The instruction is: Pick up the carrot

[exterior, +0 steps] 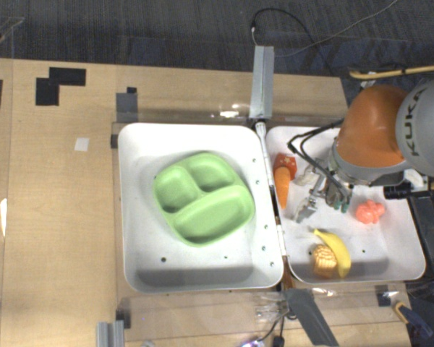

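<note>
pale wood bench (58, 215) w/ two shallow white bins side by side, dark carpet behind. left bin (141, 266) holds a green divided plate (202, 197). right bin (412, 262) holds the carrot (282, 186), lying lengthwise against the bin's left wall, near its far end, w/ a red piece (285, 164) touching its far tip. a banana (335, 248) and a small yellow-orange fruit (322, 260) sit at the near edge, a pink-orange item (370, 211) to the right. grey arm w/ orange band reaches in from the right; gripper (307, 208) hangs just right of the carrot, fingers pointed down toward the bin floor, nothing between them; whether spread or closed can't tell at this res. carrot not yet grasped. judgement: to do the approach well, gripper likely needs to shift left and line up across the carrot's narrow width, w/ one finger slipping btwn carrot and wall. tight gap there is the main risk.
</note>
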You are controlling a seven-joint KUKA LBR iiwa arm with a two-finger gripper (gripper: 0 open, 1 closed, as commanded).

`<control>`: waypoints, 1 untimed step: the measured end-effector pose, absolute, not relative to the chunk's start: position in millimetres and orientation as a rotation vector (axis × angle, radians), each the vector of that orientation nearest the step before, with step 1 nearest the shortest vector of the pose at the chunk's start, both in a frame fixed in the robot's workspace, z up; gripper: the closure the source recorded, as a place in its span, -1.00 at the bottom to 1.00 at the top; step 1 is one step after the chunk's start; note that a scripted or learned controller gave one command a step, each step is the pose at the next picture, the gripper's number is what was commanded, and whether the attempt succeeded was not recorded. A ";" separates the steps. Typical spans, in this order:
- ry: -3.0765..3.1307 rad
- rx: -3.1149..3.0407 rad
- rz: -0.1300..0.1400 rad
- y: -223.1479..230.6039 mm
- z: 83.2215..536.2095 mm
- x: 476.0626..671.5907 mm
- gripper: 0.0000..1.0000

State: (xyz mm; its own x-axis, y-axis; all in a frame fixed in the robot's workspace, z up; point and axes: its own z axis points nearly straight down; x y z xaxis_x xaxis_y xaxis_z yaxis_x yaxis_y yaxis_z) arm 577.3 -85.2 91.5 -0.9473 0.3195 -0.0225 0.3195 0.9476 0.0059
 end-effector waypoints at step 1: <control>2.976 0.971 0.005 -87.1 89.9 588.0 -1.00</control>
State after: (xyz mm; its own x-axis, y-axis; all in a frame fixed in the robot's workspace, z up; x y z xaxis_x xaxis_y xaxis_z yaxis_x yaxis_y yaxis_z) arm 588.0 -87.1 89.9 -0.8076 0.5897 -0.0100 0.5896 0.8076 0.0064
